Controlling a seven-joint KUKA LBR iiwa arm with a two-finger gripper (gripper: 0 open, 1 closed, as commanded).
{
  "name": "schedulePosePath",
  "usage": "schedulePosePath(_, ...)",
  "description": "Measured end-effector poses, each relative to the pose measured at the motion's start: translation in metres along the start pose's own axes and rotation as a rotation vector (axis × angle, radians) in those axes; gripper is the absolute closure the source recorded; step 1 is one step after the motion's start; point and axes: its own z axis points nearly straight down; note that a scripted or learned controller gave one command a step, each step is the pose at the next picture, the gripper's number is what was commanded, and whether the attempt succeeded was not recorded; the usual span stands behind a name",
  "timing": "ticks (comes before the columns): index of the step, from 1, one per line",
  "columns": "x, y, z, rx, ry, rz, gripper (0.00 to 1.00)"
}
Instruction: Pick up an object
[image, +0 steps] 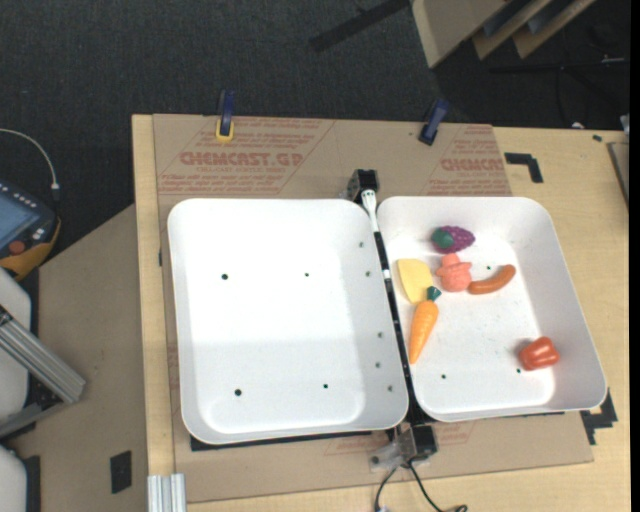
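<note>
Now | right bin (560, 300): carrot (422, 330), sausage (490, 281), perhaps grapes (453, 238) | jaws: cannot tell

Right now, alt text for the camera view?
Two shallow white bins sit side by side on a brown bench; the right bin holds toy foods: purple grapes, a yellow wedge, a pink piece, a sausage, a carrot and a red piece. The left bin shows bare white floor.

2 blue clamps (226, 112) pin brown board (330, 150), perhaps cardboard.
</note>
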Motion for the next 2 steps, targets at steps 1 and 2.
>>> schedulePosePath(1,0.048,-0.049,0.038,0.005,0.001,0.002,1.00)
schedulePosePath(2,0.100,-0.078,-0.002,-0.007,-0.001,0.000,1.00)
